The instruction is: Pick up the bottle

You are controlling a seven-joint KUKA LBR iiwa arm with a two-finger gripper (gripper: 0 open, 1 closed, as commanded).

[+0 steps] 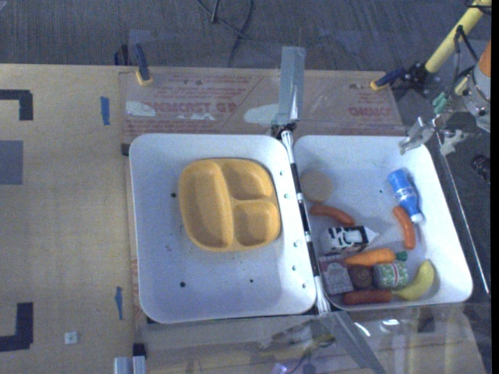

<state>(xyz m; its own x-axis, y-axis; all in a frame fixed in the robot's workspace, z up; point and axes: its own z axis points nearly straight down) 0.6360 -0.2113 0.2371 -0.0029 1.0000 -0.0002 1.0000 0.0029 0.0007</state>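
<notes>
The arm [477, 76] enters at the upper right of the frame, with only its wrist end and some cabling in sight, and hangs just outside the top right corner of the right bin [366, 150]. The gripper [425, 131] points down and to the left over that corner, above the rim. Whether its fingers are spread or pressed together I cannot tell (they are small and blurred here), and nothing shows between them.

The bottle [405, 193] lies on its side in the right part of the right bin, below and a little left of the gripper and apart from it. It is blue with a white cap, the cap end toward the lower right, touching or nearly touching an orange sausage [405, 227] just below it.

Other things crowd the lower half of that bin: a banana [419, 282] in the lower right corner, a carrot [373, 257], a small can [391, 274], a black and white carton [346, 238], and a pale round disc [316, 185] near the bin's left wall.

The left bin [156, 279] holds 1 yellow plate [229, 203] with 3 compartments, set in its upper middle.
</notes>
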